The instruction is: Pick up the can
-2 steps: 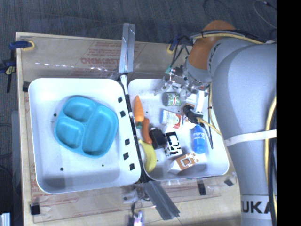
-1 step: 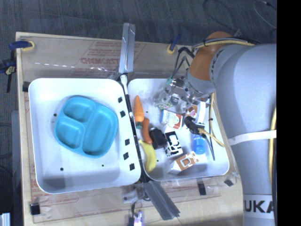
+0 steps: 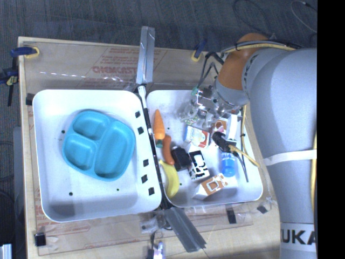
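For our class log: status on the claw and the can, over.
Claw low over right bin's back end. Can not told apart in clutter there. Carrot, banana, blue bottle close around. Over.

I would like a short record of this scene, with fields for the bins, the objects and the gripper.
left bin: holds a blue divided tray
right bin: holds the clutter
along right bin's left wall: carrot, banana
near right bin's right side: blue bottle
near front wall: small orange-and-white box
can: cannot be told apart among the items
gripper: over the far part of the right bin; finger state unclear
arm: reaches in from the right
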Available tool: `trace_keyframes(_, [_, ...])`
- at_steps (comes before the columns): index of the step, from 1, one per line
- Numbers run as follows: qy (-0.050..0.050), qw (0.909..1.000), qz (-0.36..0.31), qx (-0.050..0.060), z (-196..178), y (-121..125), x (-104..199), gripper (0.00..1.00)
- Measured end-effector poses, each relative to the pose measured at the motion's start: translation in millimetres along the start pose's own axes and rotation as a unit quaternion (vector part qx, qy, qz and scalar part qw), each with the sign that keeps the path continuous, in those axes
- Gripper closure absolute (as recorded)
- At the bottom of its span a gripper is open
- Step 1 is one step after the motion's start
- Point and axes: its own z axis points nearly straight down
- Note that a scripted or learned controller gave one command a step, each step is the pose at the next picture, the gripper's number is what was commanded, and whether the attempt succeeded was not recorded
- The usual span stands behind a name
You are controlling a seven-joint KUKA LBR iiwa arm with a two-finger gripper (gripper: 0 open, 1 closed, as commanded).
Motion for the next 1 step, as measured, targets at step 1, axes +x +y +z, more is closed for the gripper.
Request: trace_keyframes(1, [0.000,1.0000,-0.002,0.001,-9.9,-0.1,1.0,1.00])
